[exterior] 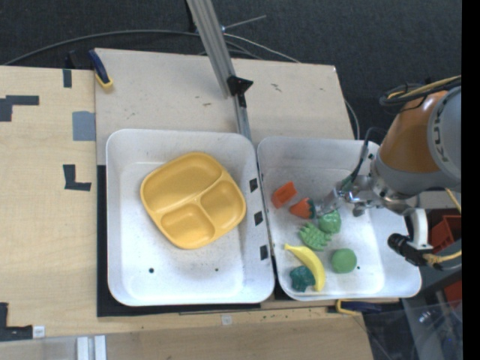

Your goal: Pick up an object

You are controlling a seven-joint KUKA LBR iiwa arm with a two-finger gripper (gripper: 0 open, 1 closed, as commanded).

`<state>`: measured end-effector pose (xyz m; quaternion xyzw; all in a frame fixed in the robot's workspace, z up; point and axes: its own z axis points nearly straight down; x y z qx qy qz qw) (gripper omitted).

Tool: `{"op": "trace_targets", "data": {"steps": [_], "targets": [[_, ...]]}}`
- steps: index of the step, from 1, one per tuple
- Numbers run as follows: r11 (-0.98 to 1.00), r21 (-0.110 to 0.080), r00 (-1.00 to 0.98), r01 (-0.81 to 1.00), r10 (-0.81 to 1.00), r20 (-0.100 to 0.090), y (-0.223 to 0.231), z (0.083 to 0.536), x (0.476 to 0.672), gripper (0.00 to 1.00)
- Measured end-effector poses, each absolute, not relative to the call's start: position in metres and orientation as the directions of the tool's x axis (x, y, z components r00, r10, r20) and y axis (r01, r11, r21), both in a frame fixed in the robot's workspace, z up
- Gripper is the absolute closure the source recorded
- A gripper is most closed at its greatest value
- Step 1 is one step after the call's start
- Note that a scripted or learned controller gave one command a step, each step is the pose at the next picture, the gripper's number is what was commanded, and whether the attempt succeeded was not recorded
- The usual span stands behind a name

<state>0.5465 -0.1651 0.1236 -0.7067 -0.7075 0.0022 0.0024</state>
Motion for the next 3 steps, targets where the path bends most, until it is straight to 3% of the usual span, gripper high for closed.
{"op": "trace_targets", "data": {"steps": [1, 3], "targets": [[0.003, -0.003, -0.003, 1.000, 1.000, 0.001, -0.164, 0.136, 0.548, 1.00], [0.002, 0.005, -0.002, 1.000, 1.000, -0.002, -0.162, 0.231, 0.550, 1.00]]}}
